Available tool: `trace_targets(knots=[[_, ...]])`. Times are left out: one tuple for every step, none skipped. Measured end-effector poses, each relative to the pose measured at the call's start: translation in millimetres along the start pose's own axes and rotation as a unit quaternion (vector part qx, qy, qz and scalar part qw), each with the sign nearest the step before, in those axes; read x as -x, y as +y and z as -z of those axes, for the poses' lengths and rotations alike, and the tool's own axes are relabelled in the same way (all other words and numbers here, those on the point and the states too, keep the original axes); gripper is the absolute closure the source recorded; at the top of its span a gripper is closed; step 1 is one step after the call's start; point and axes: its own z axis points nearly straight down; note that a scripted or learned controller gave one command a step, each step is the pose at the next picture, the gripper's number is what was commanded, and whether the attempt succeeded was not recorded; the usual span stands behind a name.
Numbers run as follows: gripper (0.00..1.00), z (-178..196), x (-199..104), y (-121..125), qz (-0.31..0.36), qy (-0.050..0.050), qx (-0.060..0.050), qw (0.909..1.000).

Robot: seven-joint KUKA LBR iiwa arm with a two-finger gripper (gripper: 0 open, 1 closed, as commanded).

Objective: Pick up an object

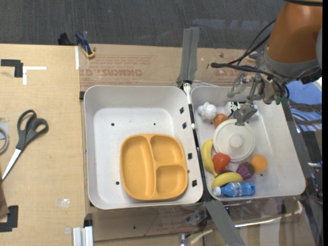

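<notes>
Scissors [23,132], black plastic handles w/ steel blades, lie flat on the pale wood bench [41,188], well left of the left bin [97,152]. That bin: shallow, glossy white plastic, rounded corners. Inside it, toward the front, a matte orange-yellow tray [154,165], rounded rectangle w/ three compartments: one long on its left, two smaller on its right. Behind the left bin, flat brown cardboard [128,65] w/ red print, and a grey strip [189,53] running back from the seam betw. the bins.

Right bin [287,152], same white plastic, touches the left bin's right wall. Contents, all placed rel. to the left bin: nearest its wall, a curved smooth yellow banana [206,157]; behind that, a small lumpy white obj. [207,110] and a small round orange piece [220,120]. Further right, a round white lid-like disc [233,140] w/ center knob. In front of the disc, a shiny red-orange pepper-like shape [221,162], a second banana [227,179], a blue plastic bottle [237,189] lying on its side w/ white cap, a small purple obj. [245,170], and a smooth orange ball [259,163].

Gripper [245,111], grey metal, hangs over the back of the right bin, just above the disc's far rim; can't tell if it is spread or closed, and nothing visibly pinched. Arm [294,29] above: glossy orange band, black cables.
</notes>
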Motion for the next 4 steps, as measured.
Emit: trace_targets(knots=[[0.00, -134.1, 27.3, -10.8, -0.003, -0.002, -0.001, 1.0000], [0.00, -135.1, 18.8, -40.4, -0.276, -0.002, 0.000, 0.9611], [0.00, -134.8, 5.9, -61.1, -0.329, -0.002, 0.000, 0.9442], [1.00, -123.5, 7.4, -60.4, -0.328, -0.003, -0.001, 0.9448]])
